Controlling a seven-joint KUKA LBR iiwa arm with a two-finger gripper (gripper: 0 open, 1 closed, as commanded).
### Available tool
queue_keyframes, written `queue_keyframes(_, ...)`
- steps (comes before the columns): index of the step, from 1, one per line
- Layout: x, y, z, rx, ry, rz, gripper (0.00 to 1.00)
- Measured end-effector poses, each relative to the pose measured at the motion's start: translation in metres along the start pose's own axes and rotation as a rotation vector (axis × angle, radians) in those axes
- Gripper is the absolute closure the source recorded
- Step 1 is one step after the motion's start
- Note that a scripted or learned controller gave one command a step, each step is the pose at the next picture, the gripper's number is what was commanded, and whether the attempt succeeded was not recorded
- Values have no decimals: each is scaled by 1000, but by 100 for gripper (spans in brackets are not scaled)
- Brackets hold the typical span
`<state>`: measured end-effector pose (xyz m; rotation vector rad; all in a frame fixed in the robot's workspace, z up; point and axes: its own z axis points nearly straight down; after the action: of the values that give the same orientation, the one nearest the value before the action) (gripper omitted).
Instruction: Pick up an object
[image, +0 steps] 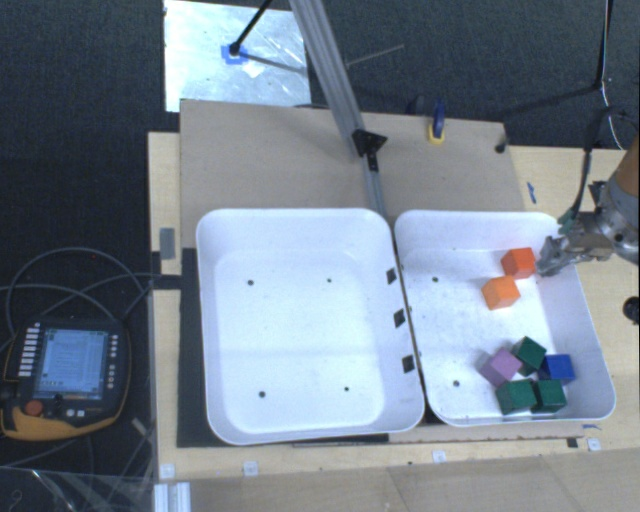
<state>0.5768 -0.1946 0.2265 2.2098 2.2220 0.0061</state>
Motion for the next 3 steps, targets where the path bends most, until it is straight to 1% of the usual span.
queue_keyframes(1,-2,-1,-65,-1,-1,0,100)
queue_keyframes(2,-3,0,-66,5,1,1,100)
queue_keyframes(3,56,12,-66,6,4,-5,100)
